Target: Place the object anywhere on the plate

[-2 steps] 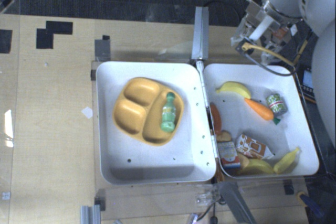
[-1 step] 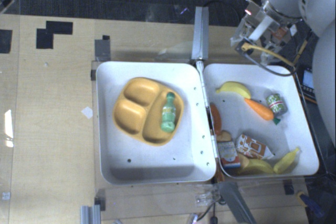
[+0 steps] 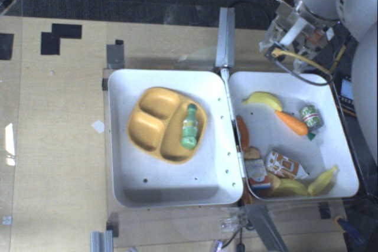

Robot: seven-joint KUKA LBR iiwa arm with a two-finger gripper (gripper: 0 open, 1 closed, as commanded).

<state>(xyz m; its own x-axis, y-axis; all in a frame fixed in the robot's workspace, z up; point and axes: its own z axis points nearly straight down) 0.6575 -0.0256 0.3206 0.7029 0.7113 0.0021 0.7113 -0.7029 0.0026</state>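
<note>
On the yellow divided plate (image 3: 155,102), a small green bottle (image 3: 189,125) lies lengthwise in one compartment; I cannot tell whether the gripper (image 3: 287,47) is clenched.

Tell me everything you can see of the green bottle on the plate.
The green bottle is small and looks like translucent plastic, with a paler band round its middle. It lies on its side, pointing near to far, in the long compartment on the view's right of the yellow divided plate, inside the left bin. Only the plate touches it. Which end bears the cap is too small to tell.
</note>
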